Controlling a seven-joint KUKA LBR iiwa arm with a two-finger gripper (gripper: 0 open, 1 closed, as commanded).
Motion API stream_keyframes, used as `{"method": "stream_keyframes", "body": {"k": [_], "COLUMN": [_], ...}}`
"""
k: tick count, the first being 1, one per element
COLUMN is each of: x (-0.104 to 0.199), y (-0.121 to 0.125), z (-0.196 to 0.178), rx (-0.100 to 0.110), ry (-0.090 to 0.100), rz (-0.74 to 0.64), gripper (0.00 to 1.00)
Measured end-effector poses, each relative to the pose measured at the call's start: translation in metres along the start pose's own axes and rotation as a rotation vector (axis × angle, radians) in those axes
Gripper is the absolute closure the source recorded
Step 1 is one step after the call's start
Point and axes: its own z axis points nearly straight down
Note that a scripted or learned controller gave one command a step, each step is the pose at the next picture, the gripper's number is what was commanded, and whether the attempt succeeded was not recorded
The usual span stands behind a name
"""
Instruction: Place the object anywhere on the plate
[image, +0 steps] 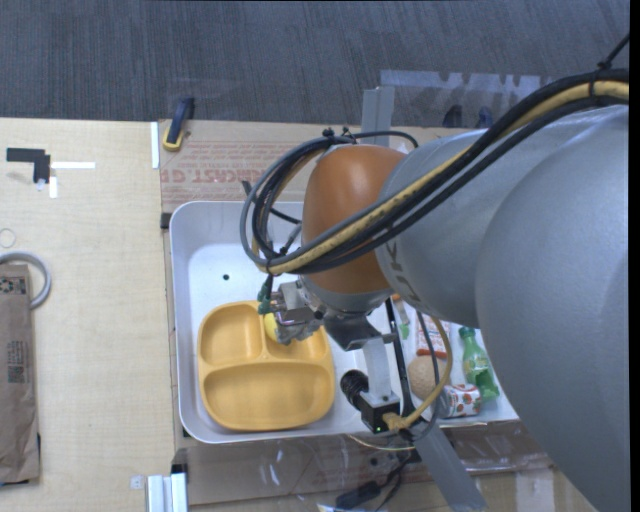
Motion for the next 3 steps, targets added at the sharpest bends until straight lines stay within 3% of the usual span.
{"method": "stream_keyframes", "body": {"k": [1, 2, 3], "x": [-0.004, 0.019, 0.017], "y": [0.073, 0.101, 0.083], "z": [-0.008, 0.004, -0.117], "rx": [-0.004, -0.003, -0.004], "ry": [-0.001, 0.0, 0.0], "rz": [0.1, 0.318, 0.257], "gripper": [1.0, 1.0, 1.0]}}
